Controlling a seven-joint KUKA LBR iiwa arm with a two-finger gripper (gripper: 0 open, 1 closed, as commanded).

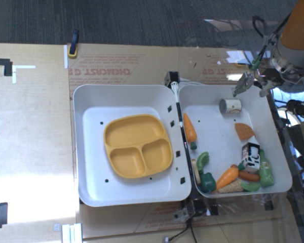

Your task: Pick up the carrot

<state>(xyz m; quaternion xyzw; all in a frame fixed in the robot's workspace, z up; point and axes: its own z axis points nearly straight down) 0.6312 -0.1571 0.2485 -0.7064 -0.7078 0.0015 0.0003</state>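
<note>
White right bin (273, 135) holds an orange, green-stemmed carrot (189, 129).

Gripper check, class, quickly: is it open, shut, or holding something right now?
Gripper: state cannot be told; nothing visibly held, above the right bin's far edge.

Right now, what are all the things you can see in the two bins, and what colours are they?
Bins: 2, white, side by side on the bench.
Divided plate: 1, yellow, middle of the left bin.
Carrots: 2, orange; one by the right bin's left wall, one in the pile at its near edge.
Small can: 1, grey, lying at the far end of the right bin.
Flat wedge: 1, orange-brown, right bin, near the can.
Green toy foods: several, near end of the right bin.
Black-and-white carton: 1, right bin's right side.
Gripper: 1, grey, above the right bin's far corner.
</note>
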